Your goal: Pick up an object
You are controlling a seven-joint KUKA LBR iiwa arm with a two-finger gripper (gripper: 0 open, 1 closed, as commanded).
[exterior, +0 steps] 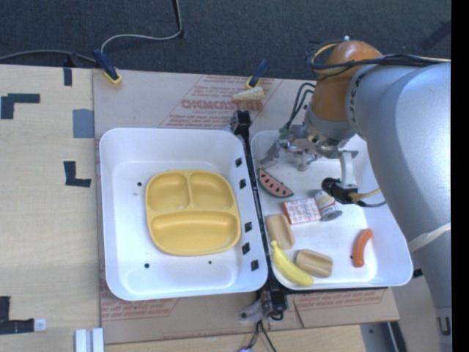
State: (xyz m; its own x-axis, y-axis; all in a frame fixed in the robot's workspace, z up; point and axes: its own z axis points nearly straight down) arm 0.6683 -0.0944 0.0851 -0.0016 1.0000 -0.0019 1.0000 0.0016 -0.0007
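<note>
banana and bread roll crowd my right bin's six o'clock edge, watermelon slice at nine, gripper low at twelve, grip i cannot tell.

Bulky grey arm, orange wrist band, looping black cables, metallic pincer

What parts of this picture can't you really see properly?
- The gripper, camera view: the wrist above covers it, so its fingertips are too hard to make out.
- The back corner of the right bin: hidden under the arm.
- The label on the small red and white packet: too small to read.
- The little can beside it: too small to tell what it holds.
- The arm: cut off by the right edge.
</note>
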